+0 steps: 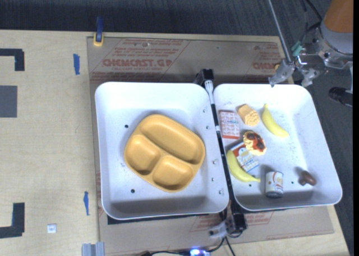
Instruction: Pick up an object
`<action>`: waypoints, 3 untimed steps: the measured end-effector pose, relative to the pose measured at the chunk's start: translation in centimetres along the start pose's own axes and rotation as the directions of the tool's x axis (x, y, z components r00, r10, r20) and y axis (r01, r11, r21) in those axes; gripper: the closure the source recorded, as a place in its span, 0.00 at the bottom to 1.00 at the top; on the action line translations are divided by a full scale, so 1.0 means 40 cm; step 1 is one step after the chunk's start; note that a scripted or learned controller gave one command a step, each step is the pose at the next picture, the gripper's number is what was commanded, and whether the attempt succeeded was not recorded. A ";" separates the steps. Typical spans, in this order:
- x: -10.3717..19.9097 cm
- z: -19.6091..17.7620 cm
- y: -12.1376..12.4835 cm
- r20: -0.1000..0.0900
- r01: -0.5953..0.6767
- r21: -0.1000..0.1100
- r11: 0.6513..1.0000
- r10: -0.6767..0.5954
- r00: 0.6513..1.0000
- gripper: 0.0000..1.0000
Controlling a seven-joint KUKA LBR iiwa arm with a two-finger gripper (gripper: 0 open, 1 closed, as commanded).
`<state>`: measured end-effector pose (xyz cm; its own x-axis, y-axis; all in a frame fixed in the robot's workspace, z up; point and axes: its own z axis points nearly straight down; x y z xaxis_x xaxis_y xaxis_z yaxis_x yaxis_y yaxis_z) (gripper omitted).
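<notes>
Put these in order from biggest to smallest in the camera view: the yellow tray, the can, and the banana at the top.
1. Yellow tray, by far the biggest.
2. Top banana.
3. Can, looking only a little smaller.

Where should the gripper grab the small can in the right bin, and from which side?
The small can seems to stand upright near the right bin's front edge, apart from the banana on its left. Coming straight down and closing across its round body, just below the top rim, looks best. The gripper is at the bin's far edge.
</notes>
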<state>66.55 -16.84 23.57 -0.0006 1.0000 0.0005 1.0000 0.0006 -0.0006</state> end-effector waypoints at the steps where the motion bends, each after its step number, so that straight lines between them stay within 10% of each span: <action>1: -0.012 0.332 -0.044 0.003 0.000 -0.011 1.000 0.000 1.000 0.00; 2: 0.050 0.355 -0.179 0.006 -0.002 -0.021 1.000 0.002 1.000 0.00; 3: 0.057 0.323 -0.172 0.002 -0.001 -0.028 1.000 0.001 1.000 1.00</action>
<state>59.67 -14.54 10.65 0.0006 1.0000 -0.0011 0.9996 -0.0006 0.0275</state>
